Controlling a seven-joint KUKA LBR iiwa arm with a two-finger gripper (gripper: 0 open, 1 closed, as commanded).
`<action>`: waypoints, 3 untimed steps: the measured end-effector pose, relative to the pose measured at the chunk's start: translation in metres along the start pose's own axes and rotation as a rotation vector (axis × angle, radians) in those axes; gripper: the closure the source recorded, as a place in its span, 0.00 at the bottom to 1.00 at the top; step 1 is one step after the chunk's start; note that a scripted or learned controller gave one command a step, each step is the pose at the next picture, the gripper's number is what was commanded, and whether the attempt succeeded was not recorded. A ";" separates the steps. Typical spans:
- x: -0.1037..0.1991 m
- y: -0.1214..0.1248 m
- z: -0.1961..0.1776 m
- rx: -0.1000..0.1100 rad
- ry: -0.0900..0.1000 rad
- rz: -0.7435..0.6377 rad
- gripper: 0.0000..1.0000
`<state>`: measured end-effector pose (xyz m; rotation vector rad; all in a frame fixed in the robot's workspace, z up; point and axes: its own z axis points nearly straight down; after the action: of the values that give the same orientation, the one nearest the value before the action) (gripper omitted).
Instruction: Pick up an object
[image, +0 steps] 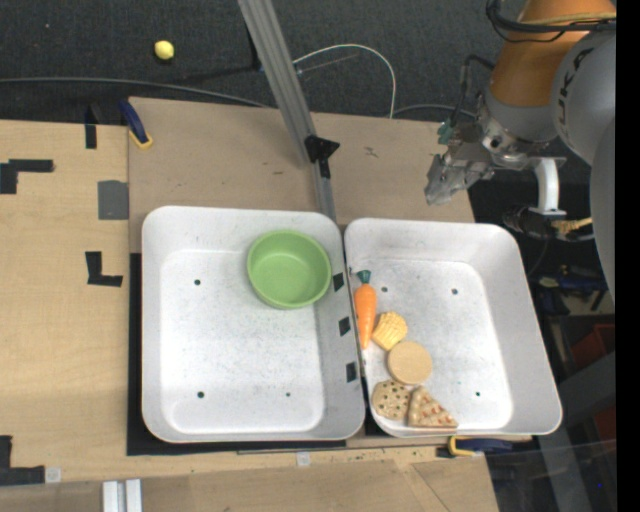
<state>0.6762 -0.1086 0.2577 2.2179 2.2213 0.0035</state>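
End effector (446, 180) above the bare worktop (230, 160), just behind the far rim of the right bin (500, 330), not over any object. Nothing seen between its tips; impossible to tell whether released or clenched, too small and blurred. Above it the orange band (535, 70) of the grey arm (600, 90), entering from the right.

In the right bin, a group of food pieces close to the left wall: an orange carrot (365, 312) lying lengthwise along the wall, a ridged yellow piece (389, 329) touching it on the right, a round tan biscuit (409, 362) just in front, then a dotted cookie (391, 400) and a pizza-like wedge (431, 411) at the near corner. All well apart from the end effector.

In the left bin (180, 380), a green bowl (288, 268) upright near the far right corner.

Beyond the worktop, on the dark floor, a small yellow ball (164, 49).
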 end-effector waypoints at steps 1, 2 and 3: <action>0.042 -0.021 0.014 0.006 0.001 -0.003 1.00; 0.095 -0.045 0.009 0.006 0.002 -0.005 1.00; 0.135 -0.066 0.019 0.008 0.001 -0.003 1.00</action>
<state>0.6104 0.0267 0.2380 2.2183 2.2295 -0.0042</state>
